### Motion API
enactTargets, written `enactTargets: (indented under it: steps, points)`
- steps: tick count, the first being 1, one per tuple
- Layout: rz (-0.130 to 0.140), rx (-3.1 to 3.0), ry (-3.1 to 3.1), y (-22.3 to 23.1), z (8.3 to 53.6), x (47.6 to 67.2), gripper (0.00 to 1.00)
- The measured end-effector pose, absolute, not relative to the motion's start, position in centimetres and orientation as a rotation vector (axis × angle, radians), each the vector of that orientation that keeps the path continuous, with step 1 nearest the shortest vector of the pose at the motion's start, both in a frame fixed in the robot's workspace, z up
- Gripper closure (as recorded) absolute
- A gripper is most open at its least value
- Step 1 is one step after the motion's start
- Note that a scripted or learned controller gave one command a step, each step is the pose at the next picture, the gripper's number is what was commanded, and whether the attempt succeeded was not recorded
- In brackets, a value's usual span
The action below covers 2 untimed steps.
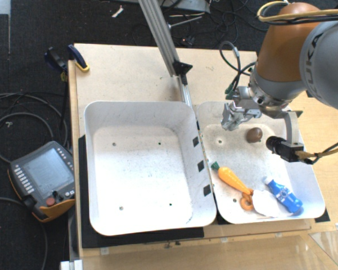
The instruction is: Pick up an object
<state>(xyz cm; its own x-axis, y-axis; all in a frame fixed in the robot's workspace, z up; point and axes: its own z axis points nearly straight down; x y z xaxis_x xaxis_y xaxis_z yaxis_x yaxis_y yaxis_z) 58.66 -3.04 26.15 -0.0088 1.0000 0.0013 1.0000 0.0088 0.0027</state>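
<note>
The right bin (230, 210) holds a small brown round object (254, 134) near its far side, an orange carrot toy (232, 178) with a green tip, a small orange-brown ring (246, 202), a white flat piece (265, 203) and a blue bottle-like object (283, 196). My gripper (231, 121) hangs over the far part of this bin, just left of the brown object. I see nothing held between its fingers, and their spread is unclear from this angle.
The left bin (95, 151) sits beside the right one, sharing a raised middle wall (202, 162). A metal rail (160, 30) slants down to the bins' far edge. A teach pendant (42, 176) lies off the bench at left.
</note>
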Motion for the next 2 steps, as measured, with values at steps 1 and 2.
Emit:
enactTargets:
  steps: [1,2]
  points:
    - [0.001,2.214,2.229,1.2,24.7,60.0,1.0]
    - [0.005,2.212,2.23,6.6,24.9,62.3,1.0]
